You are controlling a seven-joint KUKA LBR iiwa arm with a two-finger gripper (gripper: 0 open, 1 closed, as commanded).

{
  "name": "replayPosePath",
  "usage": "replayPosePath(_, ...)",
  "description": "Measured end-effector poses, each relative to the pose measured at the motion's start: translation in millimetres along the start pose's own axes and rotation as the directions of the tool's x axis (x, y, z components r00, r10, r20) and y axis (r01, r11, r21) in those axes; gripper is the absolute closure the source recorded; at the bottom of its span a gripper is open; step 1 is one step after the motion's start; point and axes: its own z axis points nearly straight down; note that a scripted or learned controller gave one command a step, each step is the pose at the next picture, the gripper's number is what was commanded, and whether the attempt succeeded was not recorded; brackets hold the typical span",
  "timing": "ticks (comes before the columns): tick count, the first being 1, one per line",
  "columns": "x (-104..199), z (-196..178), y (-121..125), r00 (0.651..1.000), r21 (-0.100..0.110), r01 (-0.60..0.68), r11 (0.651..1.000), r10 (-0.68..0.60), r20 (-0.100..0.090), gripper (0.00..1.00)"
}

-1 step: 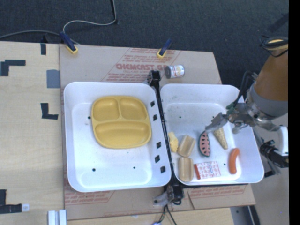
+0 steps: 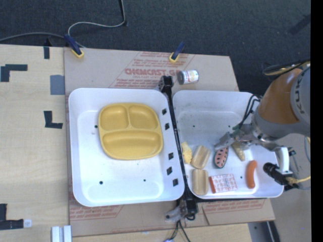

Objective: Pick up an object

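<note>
Down in the right bin (image 2: 212, 102), the claw (image 2: 228, 141) is seen just above the watermelon slice (image 2: 221, 157), which lies long-ways up and down, slightly tilted. Its grip cannot be told.

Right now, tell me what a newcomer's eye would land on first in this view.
The yellow divided plate stands out most, lying alone in the left bin. Next comes the grey and orange arm reaching in from the right over the right bin, its gripper low among a cluster of toy foods: a watermelon slice, a sausage, bread pieces and a red and white card.
</note>
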Motion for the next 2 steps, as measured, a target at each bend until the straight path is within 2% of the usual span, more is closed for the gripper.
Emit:
replayPosePath(1, 57.5, 15.9, 50.6, 1.000, 0.004, 0.004, 1.000, -0.004, -0.005, 0.00)
replayPosePath(2, 40.6, 16.5, 104.3, 1.000, 0.004, 0.003, 1.000, -0.003, -0.003, 0.00)
